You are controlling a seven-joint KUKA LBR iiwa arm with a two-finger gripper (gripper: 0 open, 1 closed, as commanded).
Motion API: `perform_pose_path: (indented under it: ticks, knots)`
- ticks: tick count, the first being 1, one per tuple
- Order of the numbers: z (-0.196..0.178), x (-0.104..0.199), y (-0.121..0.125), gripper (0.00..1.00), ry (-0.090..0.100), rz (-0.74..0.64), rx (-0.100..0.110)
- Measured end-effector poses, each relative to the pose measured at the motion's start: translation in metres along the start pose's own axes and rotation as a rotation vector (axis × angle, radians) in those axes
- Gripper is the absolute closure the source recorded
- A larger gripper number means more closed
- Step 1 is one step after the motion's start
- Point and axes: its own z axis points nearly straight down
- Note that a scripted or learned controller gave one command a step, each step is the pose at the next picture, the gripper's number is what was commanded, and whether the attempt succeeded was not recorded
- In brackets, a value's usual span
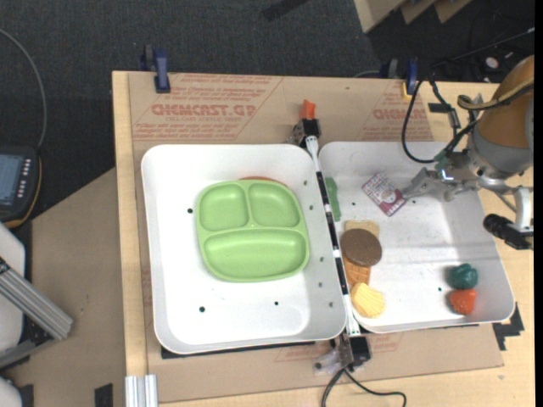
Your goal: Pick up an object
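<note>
The right bin (424, 316) holds several small objects. A pink and white packet (382, 193) lies near its back left. A brown round disc (361, 246) rests on an orange cracker (357, 272), with a yellow ridged piece (367, 299) in front of them. A green strip (332, 200) lies along the left wall. A teal lump (463, 275) and an orange-red lump (462, 300) sit at the front right. My gripper (422, 181) hangs low over the back of this bin, just right of the packet, and I see nothing held in it.
The left bin (170, 312) carries a green three-compartment plate (251, 230) with something red peeking out behind it. Black cables (416, 134) loop over the right bin's back edge. Clamps (307, 125) stand between the bins at the back.
</note>
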Motion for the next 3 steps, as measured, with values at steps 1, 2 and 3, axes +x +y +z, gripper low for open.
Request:
perform_pose_path:
  ticks: [1,2,3]
  knots:
    - [-0.018,0.109,0.025,0.0,-0.006,-0.012,0.006]
    - [-0.071,0.047,-0.071,0.0,-0.012,0.007,0.015]
    - [-0.039,0.109,-0.027,0.0,-0.008,-0.008,0.01]
